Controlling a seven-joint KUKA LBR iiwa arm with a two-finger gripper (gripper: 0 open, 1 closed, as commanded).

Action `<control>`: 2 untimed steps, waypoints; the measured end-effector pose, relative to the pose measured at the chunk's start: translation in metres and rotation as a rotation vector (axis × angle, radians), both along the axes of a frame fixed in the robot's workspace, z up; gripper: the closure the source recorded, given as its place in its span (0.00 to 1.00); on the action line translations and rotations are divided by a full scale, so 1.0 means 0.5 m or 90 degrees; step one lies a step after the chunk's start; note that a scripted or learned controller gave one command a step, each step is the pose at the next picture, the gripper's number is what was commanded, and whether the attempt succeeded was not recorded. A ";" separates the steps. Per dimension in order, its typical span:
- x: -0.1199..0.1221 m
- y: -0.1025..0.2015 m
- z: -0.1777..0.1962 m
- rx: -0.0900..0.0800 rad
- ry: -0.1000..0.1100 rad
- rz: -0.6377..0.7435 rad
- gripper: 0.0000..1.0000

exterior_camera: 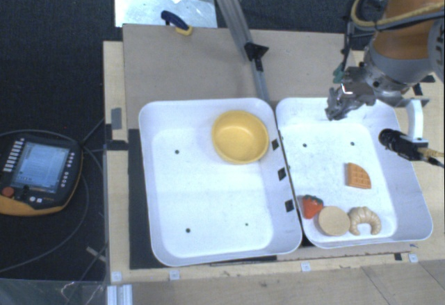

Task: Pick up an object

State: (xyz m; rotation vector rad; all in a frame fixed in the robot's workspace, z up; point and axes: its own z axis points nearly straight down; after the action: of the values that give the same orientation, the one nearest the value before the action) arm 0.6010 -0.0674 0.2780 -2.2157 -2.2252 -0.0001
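My gripper (336, 110) hangs over the far edge of the right bin (327, 151), with nothing visible between its fingers. In that bin lie an orange waffle piece (358, 176), a red strawberry-like toy (312, 206), a round tan cookie (334, 221) and a pale croissant (366, 220), all toward the near right. A yellow bowl (240, 136) sits at the far right of the left bin (195, 213). The gripper is well above and behind the waffle piece.
A metal tripod leg (236, 19) slants down to the gap between the bins. A black cable connector (400, 142) juts over the right bin's right rim. A teach pendant (36, 171) lies on the floor at the left.
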 end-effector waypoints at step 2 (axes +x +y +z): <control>-0.046 0.213 -0.056 0.000 0.000 0.000 1.00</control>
State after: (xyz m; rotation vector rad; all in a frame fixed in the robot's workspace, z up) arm 0.5779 0.0392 0.2501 -2.2151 -2.2263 -0.0002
